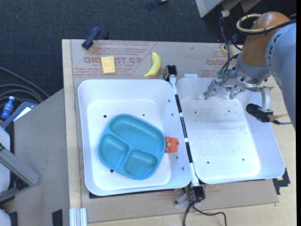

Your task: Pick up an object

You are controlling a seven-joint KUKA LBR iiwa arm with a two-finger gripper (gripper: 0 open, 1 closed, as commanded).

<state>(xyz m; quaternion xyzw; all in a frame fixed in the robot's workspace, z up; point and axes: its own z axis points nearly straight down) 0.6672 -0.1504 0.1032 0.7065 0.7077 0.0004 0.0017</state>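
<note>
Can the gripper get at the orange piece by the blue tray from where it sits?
Probably yes. The orange piece lies uncovered at the blue tray's right edge in the left bin; the gripper hangs over the right bin, nothing between them.

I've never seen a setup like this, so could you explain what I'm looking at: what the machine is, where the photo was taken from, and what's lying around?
The photo comes from a camera fixed above a bench, looking down at a slant. The grey and orange thing at the right is a robot arm; its gripper hangs over the far end of the right bin. I see nothing held in it. The left bin holds a blue divided plate with a small orange object beside it. Behind the bins, on the board, lie a toy banana and a yellow block.
</note>
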